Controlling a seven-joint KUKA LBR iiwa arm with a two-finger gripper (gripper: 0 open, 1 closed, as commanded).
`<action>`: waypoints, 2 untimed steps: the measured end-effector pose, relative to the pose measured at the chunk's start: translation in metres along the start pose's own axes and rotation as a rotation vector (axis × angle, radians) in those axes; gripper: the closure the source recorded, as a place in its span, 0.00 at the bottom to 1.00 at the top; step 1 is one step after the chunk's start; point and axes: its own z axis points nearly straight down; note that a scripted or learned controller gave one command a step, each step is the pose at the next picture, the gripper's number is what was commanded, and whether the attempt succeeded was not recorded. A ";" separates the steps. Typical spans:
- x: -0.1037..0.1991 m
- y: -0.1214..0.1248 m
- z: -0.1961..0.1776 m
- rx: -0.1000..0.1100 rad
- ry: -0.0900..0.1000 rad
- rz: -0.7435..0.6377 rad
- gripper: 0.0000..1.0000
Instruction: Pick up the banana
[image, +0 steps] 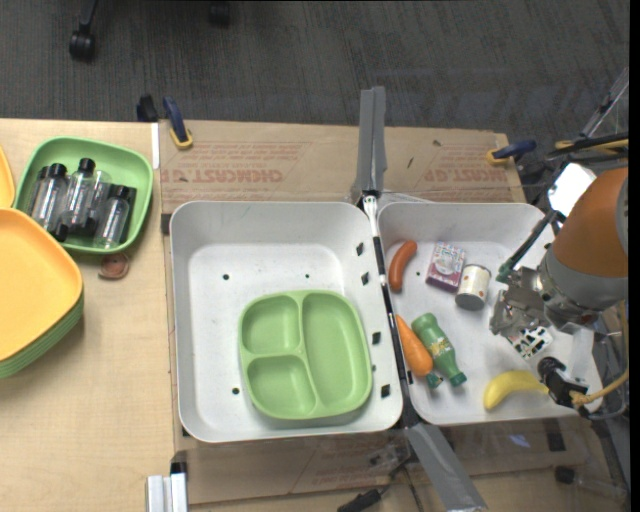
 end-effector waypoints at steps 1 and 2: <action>-0.008 0.044 0.006 -0.006 0.001 0.243 1.00; 0.007 0.099 -0.029 -0.002 -0.001 0.072 1.00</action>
